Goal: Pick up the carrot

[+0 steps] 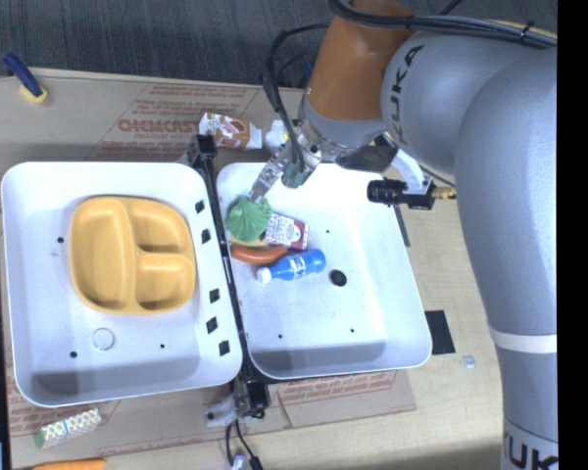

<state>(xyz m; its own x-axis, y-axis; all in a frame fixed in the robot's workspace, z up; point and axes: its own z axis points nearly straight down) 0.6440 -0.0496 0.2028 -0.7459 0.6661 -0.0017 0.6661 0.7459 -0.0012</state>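
cardboard-topped bench [157, 116], dark carpet behind; claw [274, 176] state hard to tell.

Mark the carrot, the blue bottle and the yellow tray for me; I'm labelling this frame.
carrot [258, 255]: camera view, middle of its orange body.
blue bottle [299, 264]: camera view, middle of its blue body.
yellow tray [108, 253]: camera view, floor of its large left compartment.

The carrot [258, 255] is an orange, elongated toy vegetable with a leafy green top [246, 220]. It lies flat just left of the frame's centre, in the right-hand bin, close to that bin's left wall. Its orange body runs roughly left to right, with the green top above it toward the upper left.
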